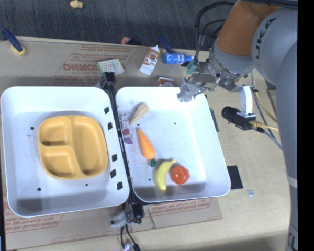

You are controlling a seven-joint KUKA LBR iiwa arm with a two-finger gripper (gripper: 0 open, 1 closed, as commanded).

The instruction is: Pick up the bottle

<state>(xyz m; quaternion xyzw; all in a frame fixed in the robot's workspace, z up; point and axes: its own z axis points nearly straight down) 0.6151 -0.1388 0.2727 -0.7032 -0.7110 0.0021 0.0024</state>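
A small bottle with a purple label lies against the left wall of the right bin, beside the divider. My gripper hangs over the far right corner of that bin, well to the right of and beyond the bottle, with nothing seen in it. A blue bottle-like object lies on the cardboard behind the bins, just left of the wrist.
The right bin also holds a beige cone-shaped item, a carrot, a banana and a tomato. A yellow divided plate sits in the left bin. A small carton stands behind the bins.
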